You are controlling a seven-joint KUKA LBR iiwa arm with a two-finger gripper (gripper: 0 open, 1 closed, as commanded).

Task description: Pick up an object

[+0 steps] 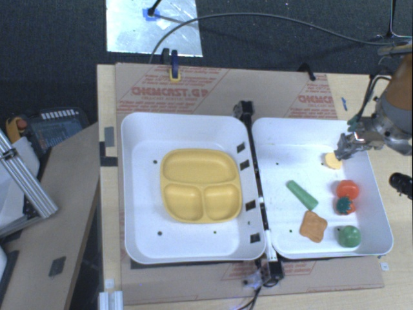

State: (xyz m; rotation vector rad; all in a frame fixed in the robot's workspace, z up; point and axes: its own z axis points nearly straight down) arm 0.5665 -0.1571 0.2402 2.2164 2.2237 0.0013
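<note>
Pale-yellow piece (333, 161) lies at about two o'clock in the right bin (284, 134), near the far-right wall. The gripper (345, 147) hangs just above it, at its two-o'clock side — whether its tips are spread or closed I cannot tell. Best centre over the piece first (the wall crowds that side), then descend straight.

Brown protective sheet (213, 86) beneath the two bins: red printed brand "CHEMCAST GP", upper left, behind the left bin. The same mark, apparently repeated, stands at the upper right behind the right bin, only partly legible there.
</note>
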